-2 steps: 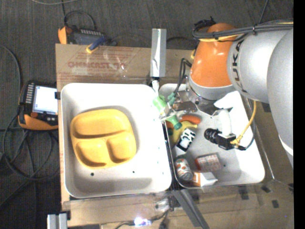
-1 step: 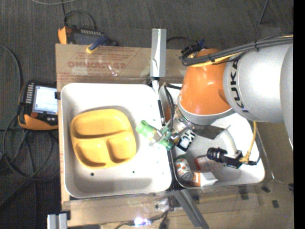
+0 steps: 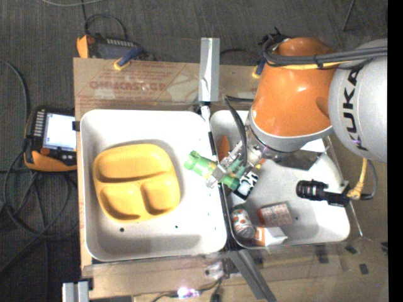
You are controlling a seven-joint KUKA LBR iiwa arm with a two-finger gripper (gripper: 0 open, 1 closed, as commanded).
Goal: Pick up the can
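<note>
The can [image 3: 242, 223], with a reddish and silver printed side, lies in the right bin's [image 3: 315, 231] front left corner. My gripper [image 3: 227, 166] hangs over the wall between the two bins, well behind the can and apart from it. It is shut on a green bottle [image 3: 200, 163]. The bottle is held crosswise above the divider, with its cap end poking over the left bin [image 3: 126, 234]. Pale fingers [image 3: 235, 153] show on either side of the bottle's body.
A yellow compartment tray [image 3: 135, 181] fills the left bin's middle. In the right bin a brown packet [image 3: 275, 214] and an orange-and-white box [image 3: 269, 235] lie right of the can. A black-and-white item [image 3: 247, 185] sits under the gripper, and an orange item [image 3: 223, 145] lies behind it.
</note>
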